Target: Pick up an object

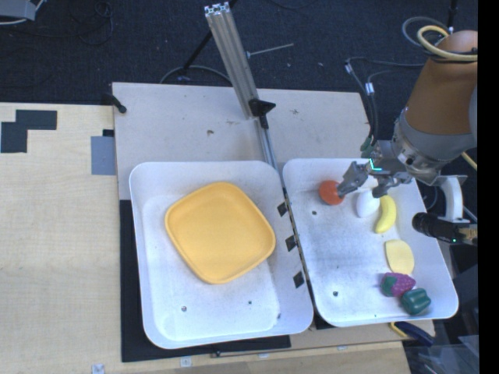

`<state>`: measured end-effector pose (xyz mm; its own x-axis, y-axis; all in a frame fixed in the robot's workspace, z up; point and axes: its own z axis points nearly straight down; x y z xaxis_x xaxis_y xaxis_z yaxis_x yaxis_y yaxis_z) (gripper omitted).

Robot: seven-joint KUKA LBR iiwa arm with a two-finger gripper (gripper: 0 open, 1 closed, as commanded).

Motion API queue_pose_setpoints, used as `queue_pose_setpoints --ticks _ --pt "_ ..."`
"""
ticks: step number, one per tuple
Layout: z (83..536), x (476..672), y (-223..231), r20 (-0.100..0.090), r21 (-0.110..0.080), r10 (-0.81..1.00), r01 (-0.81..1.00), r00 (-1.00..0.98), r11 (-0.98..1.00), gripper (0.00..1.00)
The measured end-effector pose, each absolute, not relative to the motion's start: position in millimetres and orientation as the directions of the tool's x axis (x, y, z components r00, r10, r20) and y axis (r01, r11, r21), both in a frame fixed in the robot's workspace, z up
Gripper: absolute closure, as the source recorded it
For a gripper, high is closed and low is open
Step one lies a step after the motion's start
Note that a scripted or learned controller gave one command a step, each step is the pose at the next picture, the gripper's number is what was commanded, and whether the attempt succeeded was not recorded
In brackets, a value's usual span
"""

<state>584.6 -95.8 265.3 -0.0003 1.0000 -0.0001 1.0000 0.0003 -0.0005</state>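
My gripper [369, 179] hangs over the far part of the right bin [341, 249], its fingers spread open with nothing between them. One fingertip [352, 178] is just right of a red-orange ball [330, 193]. A white egg-shaped piece [364, 203] lies just below the gripper, next to a yellow banana [385, 214]. Nearer the front lie a pale yellow slice [399, 255], a purple bunch [396, 284] and a green piece [416, 301].
The left bin [152, 209] holds a large yellow square plate [220, 231]. A metal rail [238, 53] slants down from the back to the gap between the bins. The arm's grey and orange body [440, 100] stands at the right.
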Motion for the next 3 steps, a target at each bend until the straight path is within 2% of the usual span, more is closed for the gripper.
queue_pose_setpoints --ticks 1,3 --pt "265.2 584.6 -95.8 0.0 -0.001 1.0 1.0 0.0 0.0 0.0" --pt "171.2 587.3 -96.8 0.0 -0.005 1.0 1.0 0.0 0.0 0.0"
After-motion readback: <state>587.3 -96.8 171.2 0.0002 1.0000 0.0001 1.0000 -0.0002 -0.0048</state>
